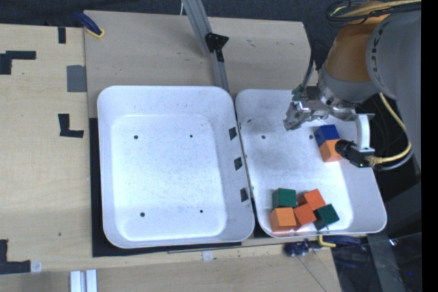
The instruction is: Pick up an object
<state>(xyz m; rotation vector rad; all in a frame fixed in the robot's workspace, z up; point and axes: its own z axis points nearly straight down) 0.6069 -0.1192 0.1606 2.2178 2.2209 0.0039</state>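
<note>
Grey metal gripper (295, 118) hung over the upper part of the right bin (274, 106), fingers pointing down and left toward the bin floor. Finger state could not be determined; the tips were small, blurred and merged with the wrist hardware, and nothing could be seen between them. Just right of the gripper, a blue block (326, 133) lay with an orange block (330, 150) touching its lower side, both near the bin's right wall and partly crowded by the white bracket (365, 130) and black cable fitting at the wrist. Arm body (373, 51) covered the bin's upper right corner and was cut off by the frame. At the bin's lower edge a cluster sat touching: a green block (284, 198), an orange cube (282, 218), two more orange pieces (313, 200) and a dark green block (327, 215); their exact overlaps were hard to make out. Left bin (109, 106) stood alongside. A slanted grey pole (195, 3) crossed above the bins
</note>
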